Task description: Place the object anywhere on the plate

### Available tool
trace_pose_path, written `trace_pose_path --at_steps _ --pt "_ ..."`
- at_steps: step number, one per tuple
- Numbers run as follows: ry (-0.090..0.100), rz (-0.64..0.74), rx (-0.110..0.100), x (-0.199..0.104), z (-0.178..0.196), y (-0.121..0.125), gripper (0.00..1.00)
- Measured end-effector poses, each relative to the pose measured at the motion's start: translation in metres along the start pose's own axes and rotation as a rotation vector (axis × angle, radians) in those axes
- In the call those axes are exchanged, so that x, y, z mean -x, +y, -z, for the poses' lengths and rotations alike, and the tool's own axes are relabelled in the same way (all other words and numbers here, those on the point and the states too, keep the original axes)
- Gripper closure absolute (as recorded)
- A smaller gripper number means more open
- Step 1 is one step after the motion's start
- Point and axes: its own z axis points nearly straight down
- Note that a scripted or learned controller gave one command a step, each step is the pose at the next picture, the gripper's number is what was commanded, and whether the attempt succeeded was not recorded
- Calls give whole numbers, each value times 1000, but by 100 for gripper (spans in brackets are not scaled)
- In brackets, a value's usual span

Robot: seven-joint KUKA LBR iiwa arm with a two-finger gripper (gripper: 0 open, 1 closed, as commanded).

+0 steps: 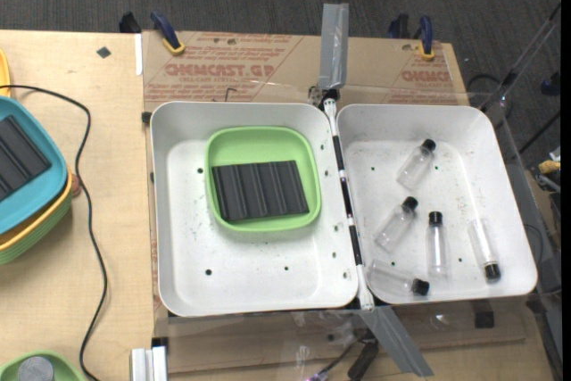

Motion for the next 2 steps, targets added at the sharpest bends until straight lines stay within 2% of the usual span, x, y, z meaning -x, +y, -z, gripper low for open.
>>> trace_pose_path --at_steps 1,2 --pt "0 -72 0 0 40 1 0" --pt "0 -75 -1 0 -17 1 0"
